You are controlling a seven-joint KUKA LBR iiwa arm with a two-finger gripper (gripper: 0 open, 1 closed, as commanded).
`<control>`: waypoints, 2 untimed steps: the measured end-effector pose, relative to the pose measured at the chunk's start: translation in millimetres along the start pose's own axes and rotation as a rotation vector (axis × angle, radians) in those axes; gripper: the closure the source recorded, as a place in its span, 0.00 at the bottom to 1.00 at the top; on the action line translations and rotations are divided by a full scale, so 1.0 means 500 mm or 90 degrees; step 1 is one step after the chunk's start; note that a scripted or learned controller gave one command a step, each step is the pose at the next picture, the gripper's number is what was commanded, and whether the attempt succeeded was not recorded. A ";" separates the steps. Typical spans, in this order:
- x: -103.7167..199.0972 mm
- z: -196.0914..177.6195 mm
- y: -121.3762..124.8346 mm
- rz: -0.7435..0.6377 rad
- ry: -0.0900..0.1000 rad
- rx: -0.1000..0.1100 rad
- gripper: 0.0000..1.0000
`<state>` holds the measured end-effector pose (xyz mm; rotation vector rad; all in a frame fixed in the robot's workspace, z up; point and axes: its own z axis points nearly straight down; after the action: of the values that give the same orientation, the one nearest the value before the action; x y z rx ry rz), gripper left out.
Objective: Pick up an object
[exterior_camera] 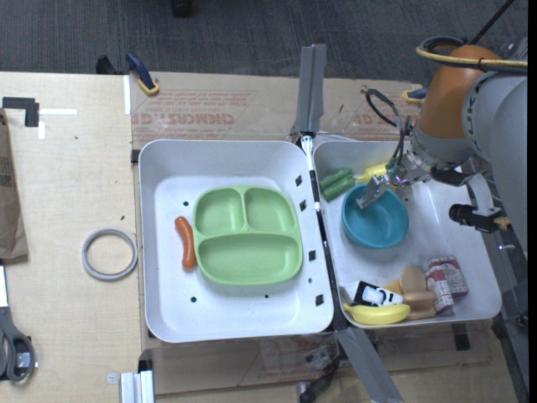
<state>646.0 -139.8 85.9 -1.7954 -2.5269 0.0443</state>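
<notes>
Camera view: fingers (374,193) over blue bowl (375,220), green cylinder (336,182) lengthwise left-right.

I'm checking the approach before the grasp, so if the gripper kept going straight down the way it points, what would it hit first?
Most likely the blue bowl: the gripper hangs over the bowl's upper rim in the right bin, pointing down into it. Depth is hard to judge from above, so it may meet the rim rather than the inside.

A: Below the fingers (375,193)?
B: Blue bowl (377,223). Green pickle (336,181) beside them.
A: Farther off?
B: Yellow banana (377,313), red-and-white can (445,282), green plate (247,235), orange carrot (185,242).
</notes>
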 end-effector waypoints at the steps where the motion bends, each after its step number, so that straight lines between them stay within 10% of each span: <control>1: -0.003 -0.022 0.004 -0.002 -0.007 -0.007 1.00; 2: 0.034 -0.135 0.017 -0.011 -0.013 -0.030 1.00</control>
<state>652.0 -121.2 153.4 -1.7972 -2.5785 0.0030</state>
